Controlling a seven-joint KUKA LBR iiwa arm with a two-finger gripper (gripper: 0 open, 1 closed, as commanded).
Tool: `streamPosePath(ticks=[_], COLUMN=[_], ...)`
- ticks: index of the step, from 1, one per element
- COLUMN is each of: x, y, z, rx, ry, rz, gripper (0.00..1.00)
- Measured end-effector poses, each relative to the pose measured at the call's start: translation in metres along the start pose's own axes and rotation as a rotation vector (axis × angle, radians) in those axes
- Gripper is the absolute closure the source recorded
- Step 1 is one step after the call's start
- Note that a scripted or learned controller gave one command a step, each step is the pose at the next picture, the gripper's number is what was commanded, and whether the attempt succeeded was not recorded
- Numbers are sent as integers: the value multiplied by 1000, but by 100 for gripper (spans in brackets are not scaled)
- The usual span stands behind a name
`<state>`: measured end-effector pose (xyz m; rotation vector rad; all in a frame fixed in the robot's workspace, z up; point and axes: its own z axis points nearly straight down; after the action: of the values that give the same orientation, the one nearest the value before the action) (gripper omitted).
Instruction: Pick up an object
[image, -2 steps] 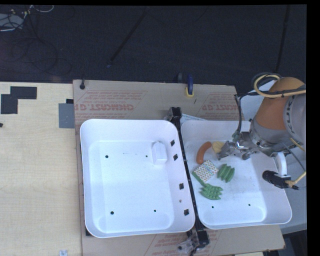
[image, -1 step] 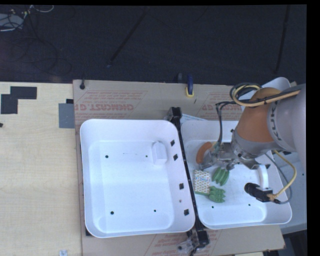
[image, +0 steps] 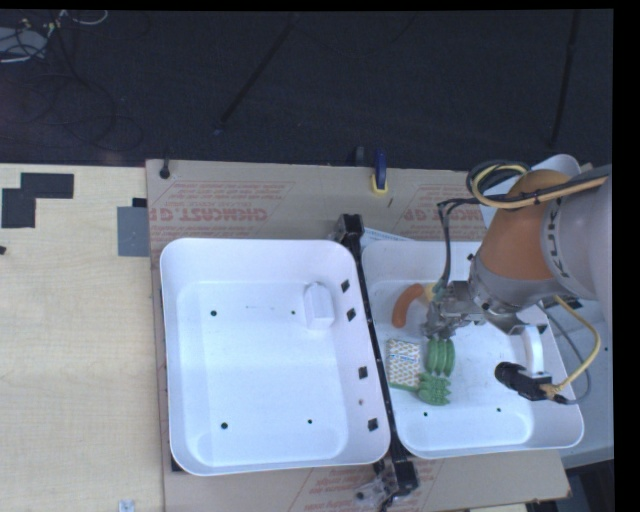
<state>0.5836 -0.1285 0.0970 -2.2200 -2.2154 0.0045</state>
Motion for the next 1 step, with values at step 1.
streamPosePath(ticks=[1], x=[61], y=[19], z=[-96], rx=[-11], ry=[-1], rz=[-8], gripper=[100])
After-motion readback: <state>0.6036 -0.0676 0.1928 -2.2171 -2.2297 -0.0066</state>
